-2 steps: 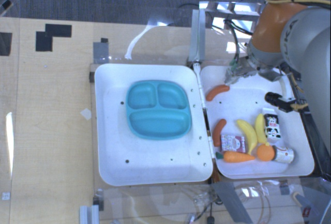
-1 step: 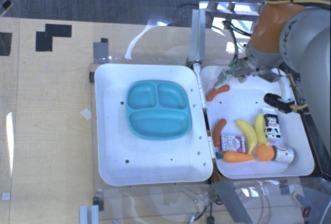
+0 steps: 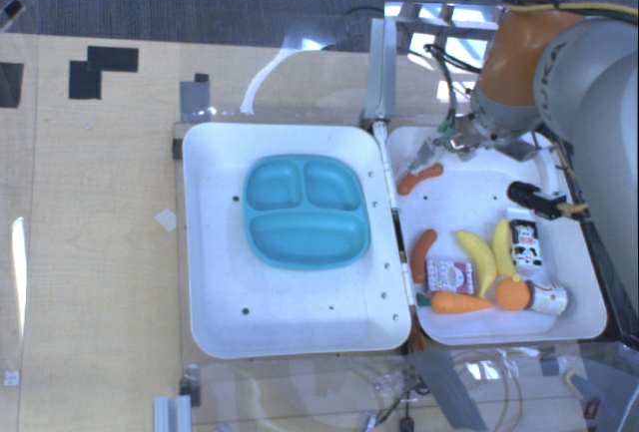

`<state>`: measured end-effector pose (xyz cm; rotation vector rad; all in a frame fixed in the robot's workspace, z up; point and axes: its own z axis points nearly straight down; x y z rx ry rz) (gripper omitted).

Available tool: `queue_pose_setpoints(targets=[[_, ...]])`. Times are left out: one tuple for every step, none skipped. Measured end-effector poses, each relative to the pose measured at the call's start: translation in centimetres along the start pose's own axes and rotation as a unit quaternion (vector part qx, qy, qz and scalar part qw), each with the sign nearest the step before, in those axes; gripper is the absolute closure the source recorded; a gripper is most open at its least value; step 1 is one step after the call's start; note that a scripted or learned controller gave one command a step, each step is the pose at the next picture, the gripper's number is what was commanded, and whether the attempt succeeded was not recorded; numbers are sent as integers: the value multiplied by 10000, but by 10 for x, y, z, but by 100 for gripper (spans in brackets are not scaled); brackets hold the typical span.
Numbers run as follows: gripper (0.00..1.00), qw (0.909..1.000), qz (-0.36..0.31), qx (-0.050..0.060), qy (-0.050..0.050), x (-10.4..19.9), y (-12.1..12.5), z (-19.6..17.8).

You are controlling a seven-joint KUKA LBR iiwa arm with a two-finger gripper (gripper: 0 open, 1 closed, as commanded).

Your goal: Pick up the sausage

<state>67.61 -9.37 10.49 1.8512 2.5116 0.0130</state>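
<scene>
Carrot (image 3: 461,302), front edge of your right bin (image 3: 589,315). Sausage (image 3: 420,179): far-left corner of that bin, claw (image 3: 435,154) just above it; grip state cannot be told. Second sausage (image 3: 423,253) lies by the left wall; bananas (image 3: 487,258) beside.

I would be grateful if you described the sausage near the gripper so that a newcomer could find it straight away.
Look in the right-hand white bin, at its far left corner beside the divider. There the sausage lies at a slant just below the gripper. A similar sausage lies lower down by the pink packet; the one meant is the upper one, apart from the other food.
</scene>
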Motion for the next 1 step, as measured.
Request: queue_pose_setpoints(targets=[[0,10000,-56,6,3,0,0,1]])
